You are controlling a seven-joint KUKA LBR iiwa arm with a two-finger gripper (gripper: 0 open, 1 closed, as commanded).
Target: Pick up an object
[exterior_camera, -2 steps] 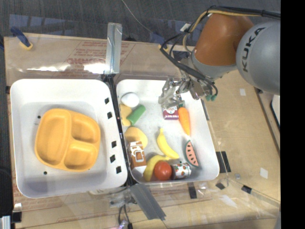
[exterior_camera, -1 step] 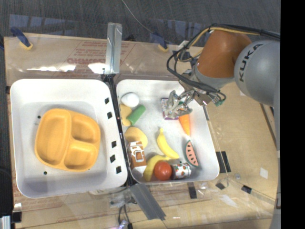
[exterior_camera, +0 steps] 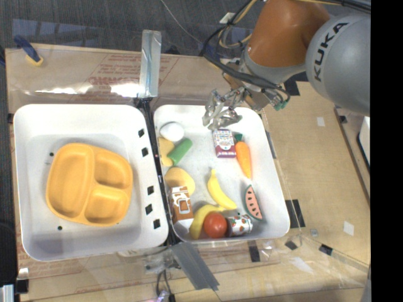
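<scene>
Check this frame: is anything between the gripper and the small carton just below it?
Nothing visible. The gripper hangs at the far end of the right bin, directly above the carton. The carrot lies beside the carton, not over it.

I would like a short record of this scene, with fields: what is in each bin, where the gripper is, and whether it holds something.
left bin: one yellow divided plate
right bin: white egg, green piece, small carton, carrot, banana, watermelon slice, tomato
gripper: above the far end of the right bin, next to the small carton
held object: none seen between the fingers
arm: reaches in from the right of the view
</scene>
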